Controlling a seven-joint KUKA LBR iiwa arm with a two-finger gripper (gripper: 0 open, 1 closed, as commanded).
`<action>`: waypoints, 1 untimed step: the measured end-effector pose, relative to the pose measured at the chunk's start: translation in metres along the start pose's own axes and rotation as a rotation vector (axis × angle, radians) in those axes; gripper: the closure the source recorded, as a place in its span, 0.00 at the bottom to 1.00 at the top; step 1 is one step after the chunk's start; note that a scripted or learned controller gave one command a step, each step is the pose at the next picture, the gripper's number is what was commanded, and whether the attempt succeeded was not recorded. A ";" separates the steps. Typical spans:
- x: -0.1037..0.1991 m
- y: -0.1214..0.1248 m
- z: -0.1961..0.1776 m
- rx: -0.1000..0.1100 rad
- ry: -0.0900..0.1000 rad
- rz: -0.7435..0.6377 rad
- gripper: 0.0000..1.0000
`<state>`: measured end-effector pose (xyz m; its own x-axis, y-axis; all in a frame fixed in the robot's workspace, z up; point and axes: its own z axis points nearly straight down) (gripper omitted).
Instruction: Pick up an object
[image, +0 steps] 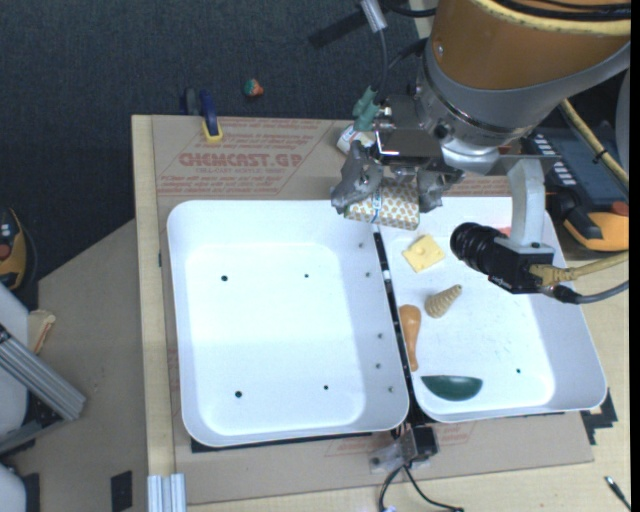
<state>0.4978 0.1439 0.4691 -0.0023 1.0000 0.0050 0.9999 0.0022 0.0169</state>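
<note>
My gripper (388, 192) hangs over the back edge of the bins, near the divider between them. A beige patterned pouch (392, 211) with a blue mark sits between its grey fingers, which are shut on it, and it seems lifted off the bin floor. Lying in the right bin (560, 340) are a yellow block (423, 253), a tan ridged cone (444, 299), an orange carrot-shaped piece (410, 325) and a dark green dome-shaped piece (452, 386).
The left bin (270, 330) lies beside the right one, with a black divider strip (392, 300) between them. A black cylinder (495, 257) on the arm overhangs the right bin. Cardboard (240, 155) lies behind the bins, with a blue-and-yellow clamp (210, 115) on it.
</note>
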 end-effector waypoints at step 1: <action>0.085 -0.013 0.085 0.027 -0.007 -0.007 1.00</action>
<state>0.4857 0.2298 0.3844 -0.0097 1.0000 -0.0019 0.9999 0.0097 -0.0102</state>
